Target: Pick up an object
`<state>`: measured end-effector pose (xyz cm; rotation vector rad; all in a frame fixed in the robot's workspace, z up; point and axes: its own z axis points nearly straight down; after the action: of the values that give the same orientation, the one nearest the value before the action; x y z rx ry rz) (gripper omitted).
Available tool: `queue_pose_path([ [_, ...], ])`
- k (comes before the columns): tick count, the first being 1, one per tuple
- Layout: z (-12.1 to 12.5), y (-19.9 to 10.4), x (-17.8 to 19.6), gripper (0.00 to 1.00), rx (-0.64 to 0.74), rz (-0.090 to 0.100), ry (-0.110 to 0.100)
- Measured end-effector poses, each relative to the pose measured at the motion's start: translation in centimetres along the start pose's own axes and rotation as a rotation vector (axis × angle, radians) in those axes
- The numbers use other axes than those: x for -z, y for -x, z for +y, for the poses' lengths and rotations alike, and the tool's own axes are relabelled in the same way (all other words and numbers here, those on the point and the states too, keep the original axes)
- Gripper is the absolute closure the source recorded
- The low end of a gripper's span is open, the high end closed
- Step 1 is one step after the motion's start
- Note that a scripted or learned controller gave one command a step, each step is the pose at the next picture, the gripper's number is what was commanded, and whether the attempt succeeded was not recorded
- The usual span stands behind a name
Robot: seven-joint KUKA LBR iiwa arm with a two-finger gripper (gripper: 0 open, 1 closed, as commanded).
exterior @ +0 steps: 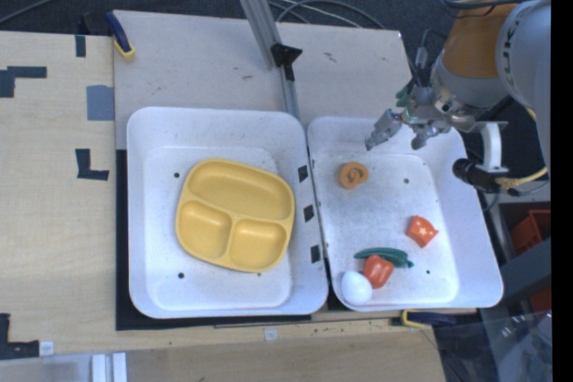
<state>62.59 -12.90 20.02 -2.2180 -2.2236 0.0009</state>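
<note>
The right bin holds a small brown ring-shaped piece near its upper left, an orange-red block at the right, a red pepper with a green stem near the front, and a white egg at the front left corner. My gripper hangs over the bin's far edge, up and to the right of the brown ring, apart from it. Its two fingers stand spread with nothing between them.
The left bin carries a yellow three-compartment tray. A slanted metal post rises behind the bins, ending at a black clamp. Cables run along the far bench edge. The grey arm with its orange band fills the upper right.
</note>
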Motion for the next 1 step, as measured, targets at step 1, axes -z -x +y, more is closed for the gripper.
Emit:
queue_pose_path([
  [1, 0.00, 0.00, 0.00, 0.00, 0.000, 0.000, 0.000],
])
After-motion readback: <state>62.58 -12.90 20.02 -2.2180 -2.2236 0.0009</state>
